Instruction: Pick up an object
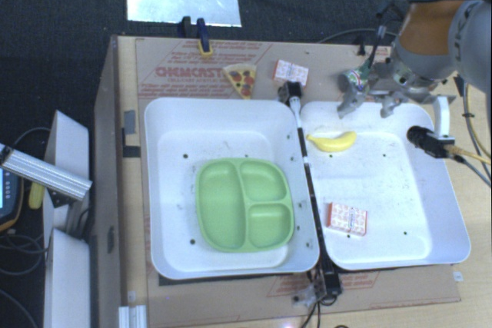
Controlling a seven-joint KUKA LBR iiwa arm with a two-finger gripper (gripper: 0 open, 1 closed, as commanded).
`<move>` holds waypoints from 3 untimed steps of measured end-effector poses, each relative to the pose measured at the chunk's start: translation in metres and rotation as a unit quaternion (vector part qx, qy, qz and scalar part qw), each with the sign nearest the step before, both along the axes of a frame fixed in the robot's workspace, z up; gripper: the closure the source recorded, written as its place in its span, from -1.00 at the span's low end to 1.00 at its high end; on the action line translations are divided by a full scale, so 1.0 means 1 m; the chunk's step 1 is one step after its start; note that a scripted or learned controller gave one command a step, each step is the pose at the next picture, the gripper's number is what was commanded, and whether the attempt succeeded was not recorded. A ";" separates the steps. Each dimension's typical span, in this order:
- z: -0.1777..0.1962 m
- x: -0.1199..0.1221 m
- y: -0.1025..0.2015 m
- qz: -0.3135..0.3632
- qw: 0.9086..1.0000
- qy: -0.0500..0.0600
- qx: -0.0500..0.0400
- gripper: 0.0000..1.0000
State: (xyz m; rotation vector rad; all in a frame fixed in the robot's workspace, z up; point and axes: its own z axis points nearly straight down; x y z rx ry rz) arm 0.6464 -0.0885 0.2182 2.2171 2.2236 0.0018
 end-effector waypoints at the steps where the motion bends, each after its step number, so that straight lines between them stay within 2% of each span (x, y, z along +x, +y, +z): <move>1: -0.076 0.005 0.002 0.000 1.000 0.001 0.000 -1.00; 2: -0.134 0.022 -0.008 0.000 1.000 0.001 0.000 -1.00; 3: -0.122 0.024 -0.008 0.001 1.000 -0.002 0.000 1.00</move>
